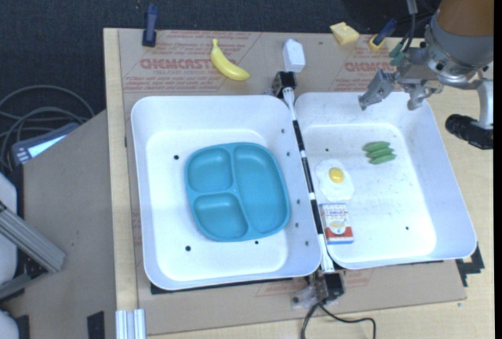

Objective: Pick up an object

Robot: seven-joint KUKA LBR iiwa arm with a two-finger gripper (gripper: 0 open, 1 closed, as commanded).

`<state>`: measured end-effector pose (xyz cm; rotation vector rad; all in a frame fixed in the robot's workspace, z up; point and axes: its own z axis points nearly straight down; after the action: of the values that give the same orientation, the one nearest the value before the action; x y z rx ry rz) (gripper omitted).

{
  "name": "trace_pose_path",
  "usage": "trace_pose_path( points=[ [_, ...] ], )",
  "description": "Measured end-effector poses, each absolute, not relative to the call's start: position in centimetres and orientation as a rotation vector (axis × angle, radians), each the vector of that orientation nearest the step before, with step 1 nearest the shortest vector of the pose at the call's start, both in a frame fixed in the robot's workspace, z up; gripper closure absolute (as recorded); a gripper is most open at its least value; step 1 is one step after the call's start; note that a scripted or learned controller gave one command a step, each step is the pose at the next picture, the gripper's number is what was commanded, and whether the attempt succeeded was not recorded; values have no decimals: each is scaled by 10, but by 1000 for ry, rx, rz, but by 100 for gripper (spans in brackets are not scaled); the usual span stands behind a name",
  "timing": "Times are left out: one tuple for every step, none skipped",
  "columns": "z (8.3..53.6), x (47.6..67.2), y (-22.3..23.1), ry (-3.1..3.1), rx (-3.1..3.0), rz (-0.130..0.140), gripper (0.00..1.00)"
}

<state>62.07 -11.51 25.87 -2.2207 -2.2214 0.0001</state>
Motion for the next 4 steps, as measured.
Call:
trace_pose_path(
  points=[
    [210,601,-163,-2221,-2222,2,0],
    [90,612,-150,-2230,-2229,-9,0],
    [93,600,-156,-2223,-2224,-2,0],
    [103,600,-156,-2224,-2225,-3,100]
  ],
)
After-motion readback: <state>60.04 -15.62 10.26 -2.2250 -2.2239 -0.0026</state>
